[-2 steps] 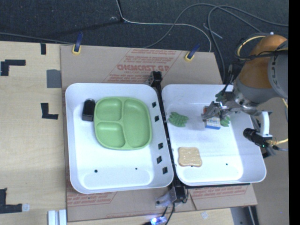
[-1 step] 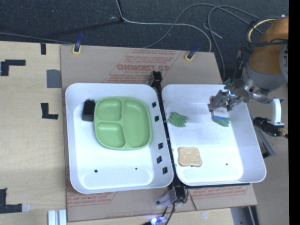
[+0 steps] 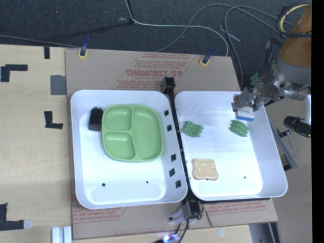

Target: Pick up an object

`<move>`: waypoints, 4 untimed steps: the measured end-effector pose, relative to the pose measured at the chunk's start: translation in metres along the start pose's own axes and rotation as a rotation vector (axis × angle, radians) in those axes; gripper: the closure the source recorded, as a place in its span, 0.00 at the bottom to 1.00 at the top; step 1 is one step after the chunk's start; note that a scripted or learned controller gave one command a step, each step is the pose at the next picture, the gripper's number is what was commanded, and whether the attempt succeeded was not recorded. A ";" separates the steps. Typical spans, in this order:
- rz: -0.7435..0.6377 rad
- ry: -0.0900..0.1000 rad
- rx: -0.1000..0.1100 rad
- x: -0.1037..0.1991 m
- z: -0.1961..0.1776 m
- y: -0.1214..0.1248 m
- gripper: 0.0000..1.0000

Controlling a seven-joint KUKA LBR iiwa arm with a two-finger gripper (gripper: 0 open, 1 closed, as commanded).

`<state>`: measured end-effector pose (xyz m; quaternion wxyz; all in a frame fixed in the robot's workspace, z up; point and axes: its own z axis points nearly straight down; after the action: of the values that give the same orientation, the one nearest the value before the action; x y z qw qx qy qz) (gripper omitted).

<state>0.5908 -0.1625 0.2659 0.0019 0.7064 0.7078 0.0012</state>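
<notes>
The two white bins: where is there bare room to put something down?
Left bin: a free strip along the near edge, below the green divided plate; the black block crowds the plate's left side. Right bin: open floor right of the toast, and between the two green pieces. The gripper crowds the far right corner.

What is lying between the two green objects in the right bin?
Nothing: in the camera view, only bare white bin floor separates the green piece from the other green piece.
</notes>
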 end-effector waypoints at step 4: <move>-0.004 0.002 0.008 0.197 0.033 -0.068 1.00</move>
<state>0.5222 0.0339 0.2322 -0.0016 0.7051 0.7091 -0.0008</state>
